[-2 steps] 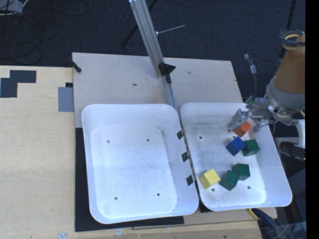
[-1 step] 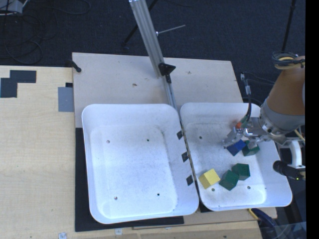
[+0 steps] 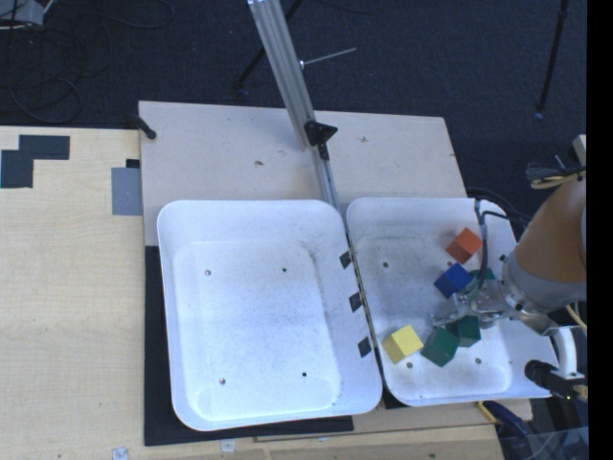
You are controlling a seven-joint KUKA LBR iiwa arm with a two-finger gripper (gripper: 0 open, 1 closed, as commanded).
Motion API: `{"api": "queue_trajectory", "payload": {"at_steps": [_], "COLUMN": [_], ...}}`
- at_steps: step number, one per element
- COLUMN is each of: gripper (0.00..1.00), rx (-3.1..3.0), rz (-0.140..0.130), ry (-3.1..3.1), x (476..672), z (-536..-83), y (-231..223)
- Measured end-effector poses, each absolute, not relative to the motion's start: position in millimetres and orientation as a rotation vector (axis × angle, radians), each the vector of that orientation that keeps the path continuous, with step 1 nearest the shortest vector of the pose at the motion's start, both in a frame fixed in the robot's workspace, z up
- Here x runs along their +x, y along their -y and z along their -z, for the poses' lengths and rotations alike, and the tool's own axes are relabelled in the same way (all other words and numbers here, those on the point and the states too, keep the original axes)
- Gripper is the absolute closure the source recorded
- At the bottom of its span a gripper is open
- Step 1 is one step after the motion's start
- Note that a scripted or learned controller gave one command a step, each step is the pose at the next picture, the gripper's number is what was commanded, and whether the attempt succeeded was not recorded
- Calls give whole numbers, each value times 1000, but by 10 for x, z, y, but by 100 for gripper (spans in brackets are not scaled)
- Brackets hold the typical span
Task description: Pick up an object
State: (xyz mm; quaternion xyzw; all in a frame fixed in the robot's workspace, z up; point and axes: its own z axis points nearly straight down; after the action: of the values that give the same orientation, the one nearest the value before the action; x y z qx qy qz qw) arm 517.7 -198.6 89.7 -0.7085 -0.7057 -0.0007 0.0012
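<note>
Two white bins sit mid-frame. The left bin (image 3: 254, 314) has nothing in it, while the right bin (image 3: 402, 238) holds all the blocks. The arm (image 3: 556, 247) comes in from the right edge w/ its gripper (image 3: 469, 307) low in the right bin, amid the cluster.

Blocks:
- orange block (image 3: 465, 245), upper right
- blue block (image 3: 453, 280), just below it
- two green blocks (image 3: 450, 341) at the gripper tip
- yellow block (image 3: 403, 343), lower centre of the bin

Can't tell if the gripper is spread or pinching anything. Judging by this, approach done, but grasp unconfirmed and lift not yet made.
</note>
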Motion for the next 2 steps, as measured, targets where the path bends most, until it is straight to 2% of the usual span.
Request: {"api": "queue_trajectory", "payload": {"at_steps": [1,2], "gripper": [100,100], "rx": [-2229,-2215], "rz": [2,12], "ry": [2210,2237], "x": [5181,5951], "z": [-1014,-1871], "y": [1990,1248]}}
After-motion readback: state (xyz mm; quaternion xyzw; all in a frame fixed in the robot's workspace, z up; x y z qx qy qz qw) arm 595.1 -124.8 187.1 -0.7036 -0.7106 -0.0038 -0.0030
